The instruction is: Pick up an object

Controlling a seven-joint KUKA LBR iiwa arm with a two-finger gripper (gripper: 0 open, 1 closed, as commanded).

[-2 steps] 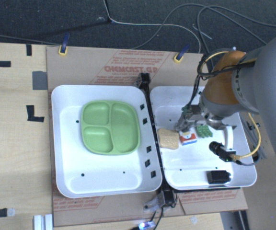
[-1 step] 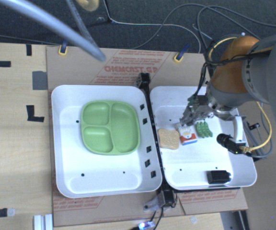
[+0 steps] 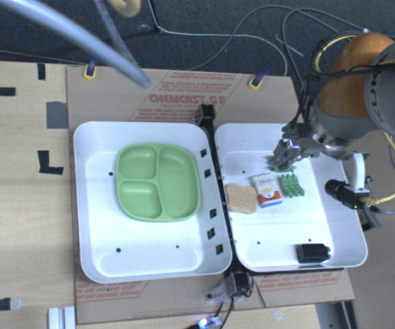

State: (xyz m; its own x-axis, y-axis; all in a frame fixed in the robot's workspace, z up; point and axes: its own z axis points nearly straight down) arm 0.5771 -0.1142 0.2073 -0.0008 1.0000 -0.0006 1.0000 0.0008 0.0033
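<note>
- Tan bread (image 3: pixel 241 198) lies in the right bin (image 3: pixel 334 252), near its left wall, touching a small carton (image 3: pixel 267 189).
- Green toy (image 3: pixel 292 184) sits just right of the carton; a black block (image 3: pixel 313 253) rests near the bin's front edge.
- Gripper (image 3: pixel 280 159) hangs just above the carton; whether its fingers are open cannot be told.
- Left bin (image 3: pixel 94 252) holds a green plate (image 3: pixel 158 181).
</note>
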